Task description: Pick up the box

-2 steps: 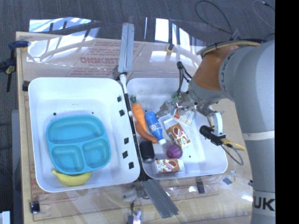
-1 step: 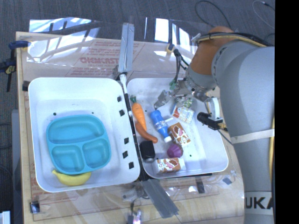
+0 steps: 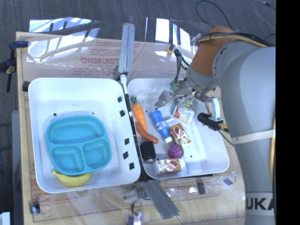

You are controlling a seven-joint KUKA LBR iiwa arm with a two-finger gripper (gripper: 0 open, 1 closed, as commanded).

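Bench seen from above at a slant, two shallow white bins side by side. Left bin (image 3: 40, 102), left half of the frame: a blue divided tray (image 3: 78, 144) sits in its middle, and a yellow banana (image 3: 71, 178) lies just below the tray's lower edge, touching or nearly touching it.

Right bin (image 3: 216, 158), centre-right of the frame, holds the clutter. An orange carrot (image 3: 140, 121) lies along the bin's left wall, running top to bottom. A black cylinder (image 3: 148, 151) stands just below the carrot's lower end. A blue-and-white bottle (image 3: 161, 125) lies tilted right of the carrot. A small carton with brown and red print (image 3: 179, 134) lies just right of the bottle. A purple round item (image 3: 175, 151) sits below that carton. The box (image 3: 169, 165), printed red and white, lies flat near the bin's lower edge, just below the purple item and right of the black cylinder. A white-and-green packet (image 3: 184, 114) lies in the bin's upper part.

The grey arm (image 3: 243, 97) fills the right side of the frame, with its orange band (image 3: 206, 55) at upper right. The gripper (image 3: 174, 95) hangs over the upper part of the right bin, near the white-and-green packet and well apart from the box. Whether its jaws are spread or pressed together cannot be told from this angle.
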